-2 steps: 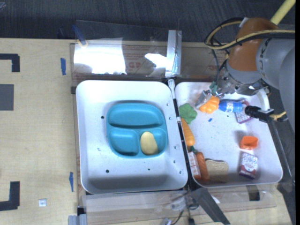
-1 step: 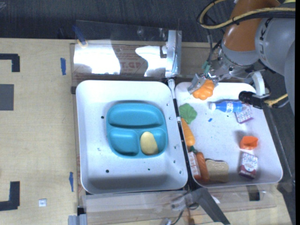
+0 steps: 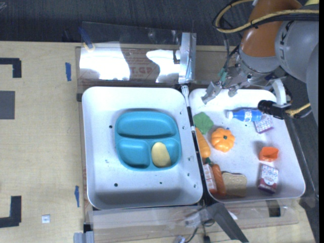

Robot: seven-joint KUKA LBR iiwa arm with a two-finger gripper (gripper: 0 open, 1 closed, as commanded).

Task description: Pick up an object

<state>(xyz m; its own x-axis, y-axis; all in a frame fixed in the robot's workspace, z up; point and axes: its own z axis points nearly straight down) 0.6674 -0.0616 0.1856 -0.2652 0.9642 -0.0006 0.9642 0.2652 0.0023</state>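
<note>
Pincer (image 3: pixel 221 88) hung open and empty over the right bin's (image 3: pixel 293 158) far-left corner, its two fingers spread with nothing between them. Nearest to it lay the bottle (image 3: pixel 246 116), at about four o'clock and close by, long axis running three to nine o'clock with the cap toward nine. Pumpkin (image 3: pixel 223 139) sat at six o'clock, farther off, so the bottle looked the likelier target.

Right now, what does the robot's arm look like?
The arm is smooth, rounded and grey, with a shiny orange band above the wrist. Black and yellowish cables loop around it. At its end sits a small metal tool.
</note>
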